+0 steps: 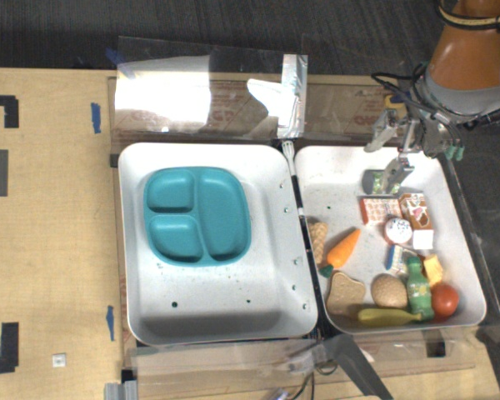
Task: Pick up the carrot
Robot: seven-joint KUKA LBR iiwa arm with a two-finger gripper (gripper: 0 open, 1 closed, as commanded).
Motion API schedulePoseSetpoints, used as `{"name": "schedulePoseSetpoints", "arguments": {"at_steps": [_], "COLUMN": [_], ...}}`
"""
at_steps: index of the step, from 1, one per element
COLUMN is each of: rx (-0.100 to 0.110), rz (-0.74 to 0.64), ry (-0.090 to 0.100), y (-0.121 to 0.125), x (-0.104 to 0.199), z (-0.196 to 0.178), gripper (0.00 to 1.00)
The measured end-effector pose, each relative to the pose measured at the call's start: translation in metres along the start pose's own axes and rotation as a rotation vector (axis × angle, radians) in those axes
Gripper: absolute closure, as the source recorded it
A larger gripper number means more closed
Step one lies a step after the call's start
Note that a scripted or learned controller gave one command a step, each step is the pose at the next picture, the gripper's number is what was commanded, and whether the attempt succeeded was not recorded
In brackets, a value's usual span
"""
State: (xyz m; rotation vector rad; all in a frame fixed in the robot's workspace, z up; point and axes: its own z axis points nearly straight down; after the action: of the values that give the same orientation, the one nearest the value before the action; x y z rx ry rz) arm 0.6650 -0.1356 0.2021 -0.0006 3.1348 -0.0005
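Two shallow white bins sit side by side on a cardboard-topped bench, the left bin [204,307] bearing a teal divided plate [197,214] that lies flat near its middle, apparently as a place to receive food, while the right bin [333,165] holds the toy groceries, crowded toward its near and right side. The grey KUKA arm [471,40], with its orange band, reaches in from the right and hangs its gripper [396,161] over the far part of the right bin, poised above the pile and touching none of it. The fingers are small and cluttered with cabling here; they seem slightly spread with nothing between them, though the view is poor. The carrot [343,248] lies tilted on the bin floor toward the left of the pile, just beside a waffle piece [317,238] and above a slice of bread [345,290], well apart from the gripper. A yellow-green pepper [383,315], a potato [389,290] and a tomato [445,300] crowd the near edge. The pick looks not yet begun.
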Motion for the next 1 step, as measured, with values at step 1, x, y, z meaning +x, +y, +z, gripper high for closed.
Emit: {"name": "schedulePoseSetpoints", "arguments": {"at_steps": [1], "rx": [0.0], "rz": [0.278], "ry": [0.006], "y": [0.0402], "x": [0.0645], "z": [0.0669], "gripper": [0.0]}}
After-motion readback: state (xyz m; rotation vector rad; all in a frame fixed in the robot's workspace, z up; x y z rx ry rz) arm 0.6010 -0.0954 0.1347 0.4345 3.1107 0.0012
